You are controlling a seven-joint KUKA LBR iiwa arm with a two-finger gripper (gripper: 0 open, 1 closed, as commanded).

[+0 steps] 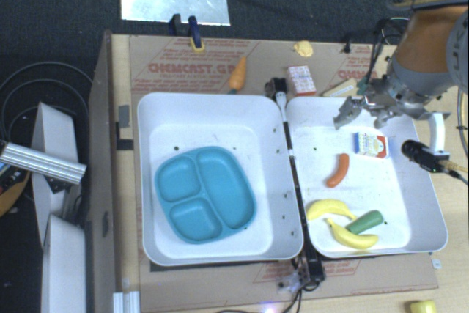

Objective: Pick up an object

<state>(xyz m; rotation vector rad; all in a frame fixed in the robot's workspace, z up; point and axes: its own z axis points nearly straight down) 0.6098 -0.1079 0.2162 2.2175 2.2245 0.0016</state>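
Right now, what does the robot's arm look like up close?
The arm is chunky and rounded, grey with an orange band above the wrist. Thin black cables loop beside it. At its end sits a metal gripper with slim silver parts, hanging over the right bin.

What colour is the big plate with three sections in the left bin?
Blue. The sectioned plate shows clearly in the camera view, lying in the left white bin.
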